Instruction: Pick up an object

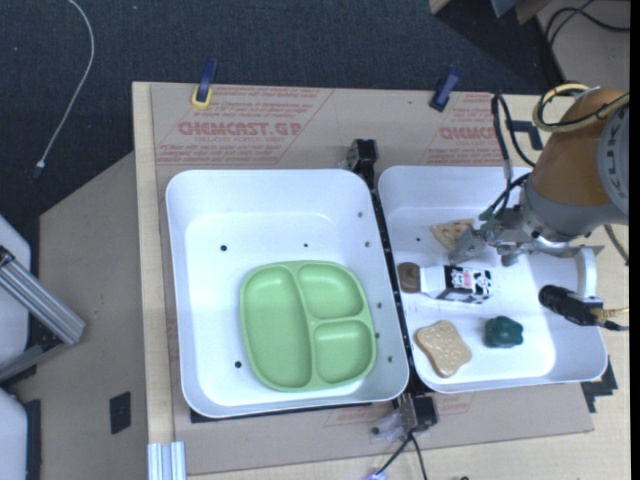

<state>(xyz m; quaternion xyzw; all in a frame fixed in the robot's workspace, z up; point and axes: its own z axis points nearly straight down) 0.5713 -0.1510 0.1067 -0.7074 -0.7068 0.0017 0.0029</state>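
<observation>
Gripper [470,260] low in the right bin [570,368], finger state cannot be told, over a black-and-white object [462,281], brown piece [408,276] beside, tan cracker [449,233] behind, bread slice [443,348] and green lump [504,333] nearer, green divided plate [305,323] in left bin [200,268].

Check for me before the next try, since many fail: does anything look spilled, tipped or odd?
Nothing stands out. The green plate lies flat in the left bin; the small items sit apart in the right bin.

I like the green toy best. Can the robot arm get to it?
Probably yes. The green toy lies alone in the right bin, nothing on top, and the gripper is just up-left of it.
</observation>
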